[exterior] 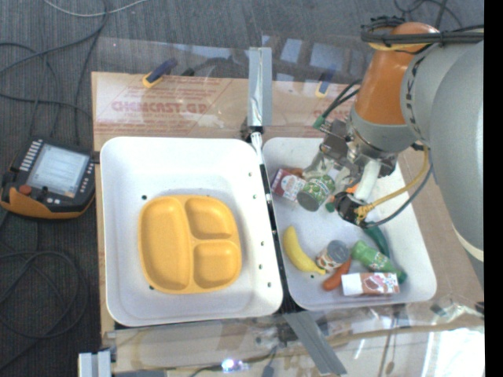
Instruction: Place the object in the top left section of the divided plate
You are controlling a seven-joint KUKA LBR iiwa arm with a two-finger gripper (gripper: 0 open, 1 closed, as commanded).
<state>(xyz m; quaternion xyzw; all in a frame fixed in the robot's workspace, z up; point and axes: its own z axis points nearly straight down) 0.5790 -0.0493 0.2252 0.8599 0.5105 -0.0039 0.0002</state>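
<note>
Carton [371, 283] label unreadable — faded red print [159, 107] on board, illegible.

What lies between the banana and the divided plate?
In the camera view, bare white floor of the right bin, then the two bins' adjoining rims, then bare floor of the left bin, separate the banana from the yellow divided plate.

The end effector [339, 181] hangs over the right bin [416, 277], at a green can [317, 192]; the yellow divided plate [189, 243] sits in the left bin [126, 163].
</note>
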